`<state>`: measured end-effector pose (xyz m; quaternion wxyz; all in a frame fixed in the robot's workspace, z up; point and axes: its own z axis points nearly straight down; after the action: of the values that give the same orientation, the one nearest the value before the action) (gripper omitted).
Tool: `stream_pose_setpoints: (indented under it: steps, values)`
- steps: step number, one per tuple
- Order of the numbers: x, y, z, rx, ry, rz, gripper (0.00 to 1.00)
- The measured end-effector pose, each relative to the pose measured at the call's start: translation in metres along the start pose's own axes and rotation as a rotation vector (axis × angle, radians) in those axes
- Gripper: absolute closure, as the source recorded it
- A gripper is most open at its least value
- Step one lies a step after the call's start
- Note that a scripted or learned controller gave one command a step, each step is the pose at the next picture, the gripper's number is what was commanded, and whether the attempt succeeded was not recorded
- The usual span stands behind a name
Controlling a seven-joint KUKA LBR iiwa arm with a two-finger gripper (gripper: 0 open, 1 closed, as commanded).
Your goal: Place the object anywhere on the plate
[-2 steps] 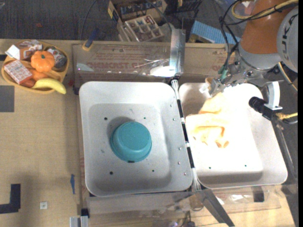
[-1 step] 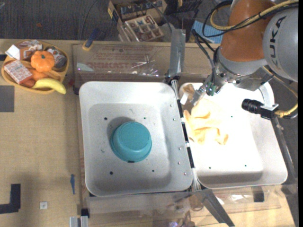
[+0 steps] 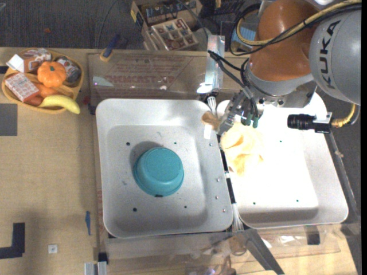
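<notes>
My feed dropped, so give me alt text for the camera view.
The arm's hand hangs over pale yellow objects at the right bin's left edge. A teal plate, upside-down-bowl shaped, sits in the left bin.

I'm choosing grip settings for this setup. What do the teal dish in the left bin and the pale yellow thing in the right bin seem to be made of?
The teal dish looks like hard plastic with a matte finish: even colour, smooth rounded rim, no sharp glare. The pale yellow thing looks soft, perhaps cloth or thin foam, since its outline is lumpy and folded; overexposure leaves this open.
</notes>
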<state>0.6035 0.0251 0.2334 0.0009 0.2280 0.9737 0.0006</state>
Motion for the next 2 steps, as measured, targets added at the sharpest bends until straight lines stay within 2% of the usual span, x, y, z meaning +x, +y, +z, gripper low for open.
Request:
stream_pose_setpoints:
  steps: [1,2]
  values:
    - [0.028,0.048,0.007,-0.001,0.000,-0.398,1.00]
    - [0.063,0.085,0.007,-0.001,0.000,-0.458,1.00]
